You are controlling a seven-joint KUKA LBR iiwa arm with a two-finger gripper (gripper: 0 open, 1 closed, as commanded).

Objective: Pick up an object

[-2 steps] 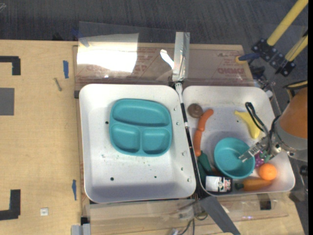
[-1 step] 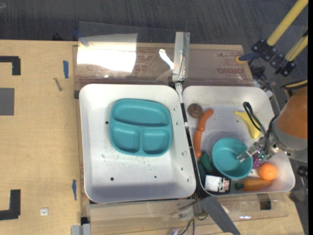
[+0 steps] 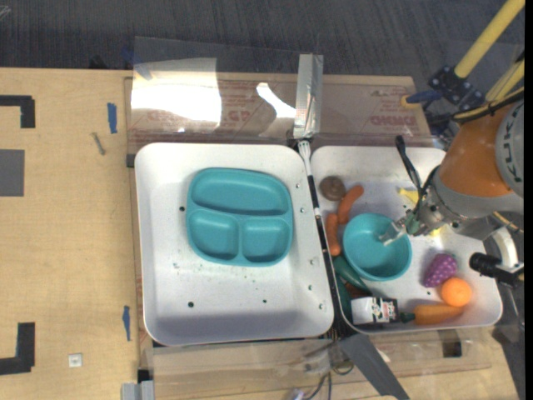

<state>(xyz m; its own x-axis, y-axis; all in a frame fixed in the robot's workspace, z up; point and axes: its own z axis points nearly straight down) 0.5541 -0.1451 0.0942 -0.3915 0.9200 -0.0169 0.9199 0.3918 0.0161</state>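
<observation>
From the camera above the bench, my gripper (image 3: pixel 398 230) hangs over the right bin (image 3: pixel 487 315), its tip at the right rim of the teal bowl (image 3: pixel 376 247), which lies just to the left and below. Whether it touches that rim I cannot tell, nor whether my grip is released or clenched. Nothing is visibly held. The purple grapes (image 3: pixel 440 267) and orange ball (image 3: pixel 455 292) sit near, to the lower right; carrots (image 3: pixel 343 205) lie beyond the bowl.
</observation>
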